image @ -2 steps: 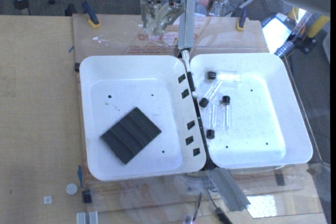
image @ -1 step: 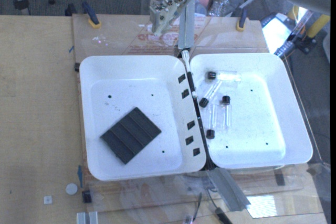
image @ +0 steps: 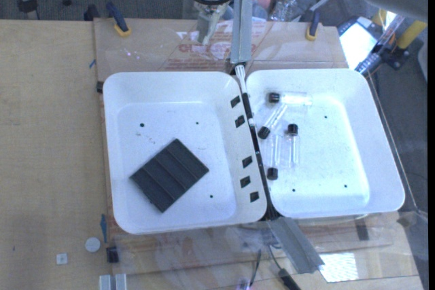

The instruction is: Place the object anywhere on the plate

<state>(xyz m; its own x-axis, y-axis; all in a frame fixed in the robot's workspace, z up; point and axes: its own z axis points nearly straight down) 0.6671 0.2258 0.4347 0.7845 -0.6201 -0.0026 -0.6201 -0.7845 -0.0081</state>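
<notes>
Clear vials [image: 282, 136] sit loose in the right bin [image: 353, 193], dark ridged plate [image: 169, 174] waits in the left bin [image: 122, 214], gripper [image: 207, 27] hovers past both, can't tell its state, so picking's next I guess

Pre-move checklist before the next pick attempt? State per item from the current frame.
1. Targets present: ok. Several clear vials with black caps lie in the right bin.
2. Vials separated for a clean pick: not ok. They lie close together near the bin's left side, some apparently touching.
3. Plate in place: ok. The dark ribbed plate lies flat in the left bin, at an angle to the bin's sides.
4. Plate surface free: ok. Nothing rests on it.
5. End effector position: not ok. It is above the bench behind the bins, not over a vial.
6. End effector carrying anything: cannot tell.
</notes>
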